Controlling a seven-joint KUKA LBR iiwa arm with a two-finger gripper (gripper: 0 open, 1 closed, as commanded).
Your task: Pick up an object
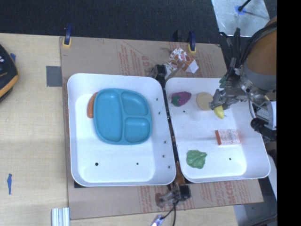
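Observation:
My gripper (pixel 220 103) hangs over the upper right part of the right bin (pixel 244 168). A small yellow object (pixel 219 112) pokes out just below its tip, touching or very close to it. A tan round piece (pixel 203 100) lies just left of the gripper, and a purple fruit-like toy (pixel 181 98) lies further left. A red and white packet (pixel 227 137) sits below the gripper in the same bin. A green leafy toy (pixel 196 158) rests near the bin's front.
The left bin (pixel 80 168) holds a blue divided plate (pixel 123 116) with an orange object (pixel 90 107) tucked under its left edge. A crumpled wrapper (pixel 181 60) lies behind the bins. A black and yellow device (pixel 5 74) sits at far left.

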